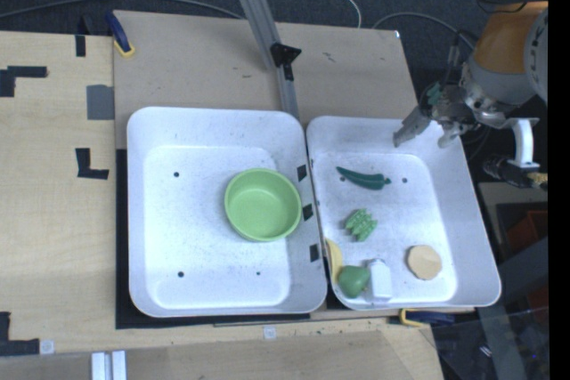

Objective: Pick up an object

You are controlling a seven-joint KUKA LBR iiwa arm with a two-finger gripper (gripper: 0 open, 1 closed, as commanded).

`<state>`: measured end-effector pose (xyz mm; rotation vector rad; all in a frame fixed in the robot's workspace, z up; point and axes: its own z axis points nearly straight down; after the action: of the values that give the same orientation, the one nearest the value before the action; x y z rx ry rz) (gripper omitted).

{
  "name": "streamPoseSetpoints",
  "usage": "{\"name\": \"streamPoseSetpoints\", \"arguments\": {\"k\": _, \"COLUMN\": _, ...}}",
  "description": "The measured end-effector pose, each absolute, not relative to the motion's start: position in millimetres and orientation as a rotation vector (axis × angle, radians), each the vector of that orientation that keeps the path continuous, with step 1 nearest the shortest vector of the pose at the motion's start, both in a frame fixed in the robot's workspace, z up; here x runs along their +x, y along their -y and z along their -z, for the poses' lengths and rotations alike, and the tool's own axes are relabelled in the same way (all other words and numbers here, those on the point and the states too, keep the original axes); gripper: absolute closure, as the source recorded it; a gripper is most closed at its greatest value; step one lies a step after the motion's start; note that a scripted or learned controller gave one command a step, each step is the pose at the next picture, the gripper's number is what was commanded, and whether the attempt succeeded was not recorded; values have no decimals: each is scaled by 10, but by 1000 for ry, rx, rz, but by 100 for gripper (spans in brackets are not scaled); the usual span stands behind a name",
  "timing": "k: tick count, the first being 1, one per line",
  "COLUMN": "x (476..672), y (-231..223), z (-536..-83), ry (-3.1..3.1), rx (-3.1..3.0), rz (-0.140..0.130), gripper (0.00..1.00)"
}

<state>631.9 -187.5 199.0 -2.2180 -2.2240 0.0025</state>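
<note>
Hovering, two-finger gripper [426,131], fingers spread, empty, above-right of dark green long pepper [363,179] lying crosswise in right white bin [472,227].

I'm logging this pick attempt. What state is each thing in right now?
Gripper: above the right bin's far edge, holding nothing.
Bowl: upright in the left bin.
Chili: lying flat, right bin.
Green block: lying loose.
Tan disc: lying flat.
Green ball: touching a white piece.
</note>
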Motion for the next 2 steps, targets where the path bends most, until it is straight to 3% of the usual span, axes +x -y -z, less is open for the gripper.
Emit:
{"name": "streamPoseSetpoints", "arguments": {"k": 1, "x": 6318, "y": 1876, "z": -1990, "ry": 2224, "rx": -2219, "rz": -3, "gripper": 0}}
{"name": "streamPoseSetpoints", "arguments": {"k": 2, "x": 6267, "y": 1934, "z": -1374, "ry": 2219, "rx": -2217, "rz": -8, "gripper": 0}}
